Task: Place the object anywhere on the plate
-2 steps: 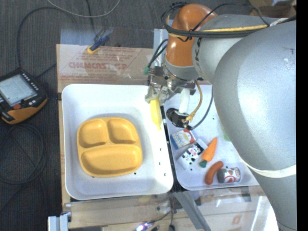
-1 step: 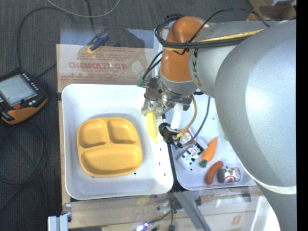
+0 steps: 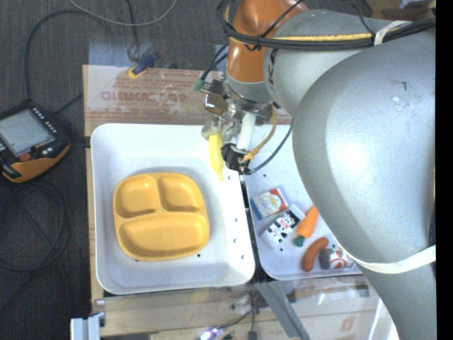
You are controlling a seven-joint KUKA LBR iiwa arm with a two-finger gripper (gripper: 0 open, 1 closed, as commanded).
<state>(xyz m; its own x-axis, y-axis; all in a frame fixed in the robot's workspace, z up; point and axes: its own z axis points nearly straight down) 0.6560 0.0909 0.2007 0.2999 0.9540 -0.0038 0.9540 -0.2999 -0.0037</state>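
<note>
A yellow plate (image 3: 161,214) with three compartments lies in the left white bin (image 3: 106,183), towards its front. My gripper (image 3: 222,144) hangs over the right back part of that bin, close to the wall between the bins. A long yellow object (image 3: 215,160), shaped like a banana, hangs down from between its fingers, which are shut on it. The object is behind and to the right of the plate, apart from it, and looks lifted off the bin floor.
The right bin (image 3: 279,168) holds a small carton (image 3: 269,202), a black-and-white item (image 3: 282,229), a carrot (image 3: 306,222) and a reddish sausage (image 3: 314,253). My arm's large grey body covers much of that bin. A pendant (image 3: 28,139) lies left of the bench.
</note>
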